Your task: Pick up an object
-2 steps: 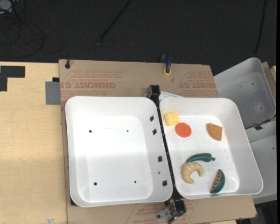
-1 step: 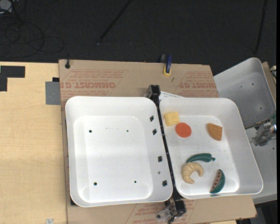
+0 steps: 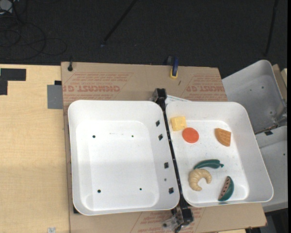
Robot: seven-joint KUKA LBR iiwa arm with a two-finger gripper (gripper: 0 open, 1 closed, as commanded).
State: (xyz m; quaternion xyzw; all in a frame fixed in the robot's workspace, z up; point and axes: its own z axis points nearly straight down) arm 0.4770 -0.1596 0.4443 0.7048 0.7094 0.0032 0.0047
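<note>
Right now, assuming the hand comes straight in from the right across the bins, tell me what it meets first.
Probably the right bin's outer wall; beyond it, the orange wedge or the dark green pod, depending on its line. Height is unclear.

Bright even overhead light, slight glare on white bins (image 3: 72,130), soft shadows, mild blur
</note>
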